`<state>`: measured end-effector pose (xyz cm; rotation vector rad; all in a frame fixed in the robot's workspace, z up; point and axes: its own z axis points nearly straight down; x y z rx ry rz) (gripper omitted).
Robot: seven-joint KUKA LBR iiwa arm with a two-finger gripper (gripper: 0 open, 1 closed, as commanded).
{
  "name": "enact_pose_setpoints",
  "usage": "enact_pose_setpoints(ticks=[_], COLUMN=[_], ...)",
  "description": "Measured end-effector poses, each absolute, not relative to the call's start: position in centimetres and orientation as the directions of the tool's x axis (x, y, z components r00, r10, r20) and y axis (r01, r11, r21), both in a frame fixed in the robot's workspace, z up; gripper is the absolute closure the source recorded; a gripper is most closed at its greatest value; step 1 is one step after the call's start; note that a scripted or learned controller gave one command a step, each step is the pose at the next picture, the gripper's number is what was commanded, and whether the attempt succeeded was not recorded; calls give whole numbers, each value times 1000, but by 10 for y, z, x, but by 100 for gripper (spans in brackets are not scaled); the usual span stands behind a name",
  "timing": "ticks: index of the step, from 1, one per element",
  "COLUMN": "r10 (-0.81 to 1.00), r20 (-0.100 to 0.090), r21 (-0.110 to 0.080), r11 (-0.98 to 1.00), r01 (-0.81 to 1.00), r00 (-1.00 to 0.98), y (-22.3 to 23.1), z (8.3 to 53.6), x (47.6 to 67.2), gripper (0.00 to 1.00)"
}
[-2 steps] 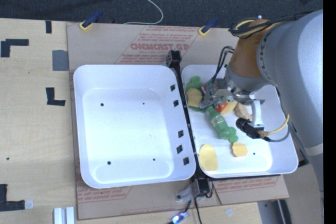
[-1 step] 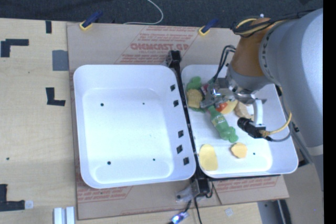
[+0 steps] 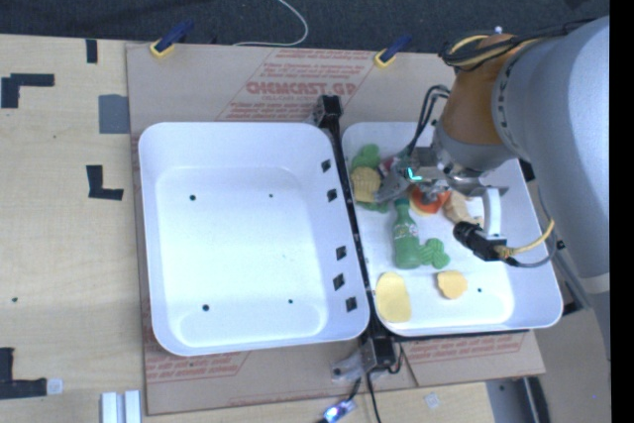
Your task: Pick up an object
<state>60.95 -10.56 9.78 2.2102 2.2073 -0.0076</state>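
The right bin (image 3: 495,312) holds a cluster of small objects. A green bottle-like piece (image 3: 405,235) lies in the middle with a green lump (image 3: 433,253) beside it. A yellow-and-green corn-like item (image 3: 366,179) sits at the left wall. A red and orange thing (image 3: 428,202) lies under the wrist. A pale yellow oval (image 3: 393,296) and a small yellow-orange piece (image 3: 452,285) rest near the front. My gripper (image 3: 416,178) is down among the objects at the back of this bin, its fingers hidden by the wrist.
The left bin (image 3: 238,233) stands beside the right one, joined by a black divider (image 3: 342,213). The grey arm with its orange band (image 3: 475,104) covers the right bin's back right corner. A black cable (image 3: 495,248) loops off the wrist.
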Motion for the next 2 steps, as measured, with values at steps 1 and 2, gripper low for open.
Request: enact_pose_setpoints(ticks=[1,2], r10=[1000,1000], r20=[-6,-1], r21=[3,-1], r11=[-2,2], r01=[1000,1000], r00=[2,-2], y=[-102,-98], z=[87,94], x=[640,638], gripper=[0,100])
